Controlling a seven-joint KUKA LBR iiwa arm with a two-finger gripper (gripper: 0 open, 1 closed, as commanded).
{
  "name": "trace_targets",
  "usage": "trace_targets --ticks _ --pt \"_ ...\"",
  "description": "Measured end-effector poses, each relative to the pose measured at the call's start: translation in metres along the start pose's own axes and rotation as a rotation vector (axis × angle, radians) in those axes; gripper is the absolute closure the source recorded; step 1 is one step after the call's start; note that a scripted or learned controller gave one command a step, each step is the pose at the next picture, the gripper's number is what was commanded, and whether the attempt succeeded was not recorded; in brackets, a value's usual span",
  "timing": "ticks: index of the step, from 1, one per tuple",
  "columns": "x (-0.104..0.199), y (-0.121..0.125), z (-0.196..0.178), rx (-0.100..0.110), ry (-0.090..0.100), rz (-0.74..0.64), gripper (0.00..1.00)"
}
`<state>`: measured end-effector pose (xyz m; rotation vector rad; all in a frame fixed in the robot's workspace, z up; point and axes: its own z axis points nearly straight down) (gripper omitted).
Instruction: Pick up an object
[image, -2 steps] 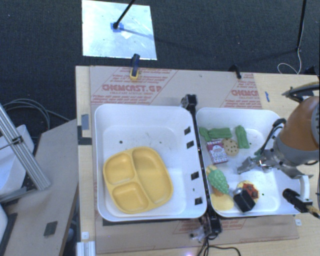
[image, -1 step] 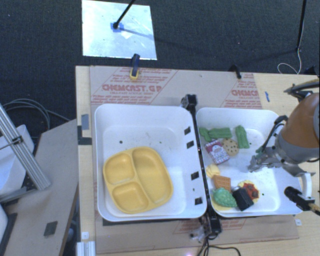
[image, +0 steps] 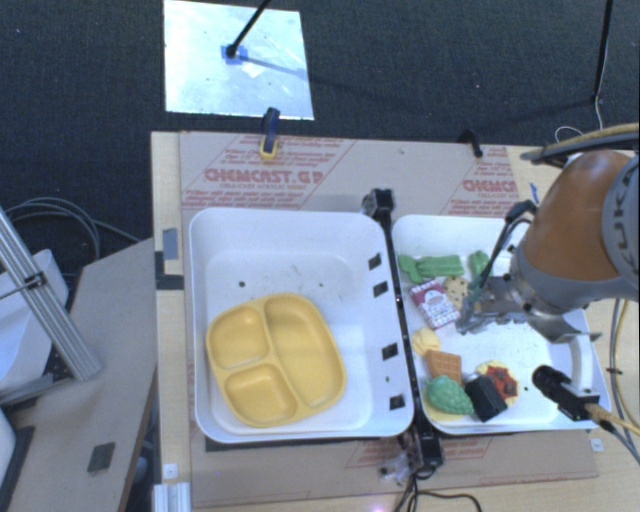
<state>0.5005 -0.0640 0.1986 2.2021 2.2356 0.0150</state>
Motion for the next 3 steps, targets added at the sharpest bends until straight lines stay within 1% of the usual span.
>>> trace_targets --ticks 1,2,3 --pt "0.026 0.010 -0.036 0.005 -0.004 0.008 1.00" --pt "0.096 0.006 -0.047 0.006 -0.002 0.005 1.00" --pt "0.146 -0.012 -0.033 0.009 -0.002 0.007 1.00"
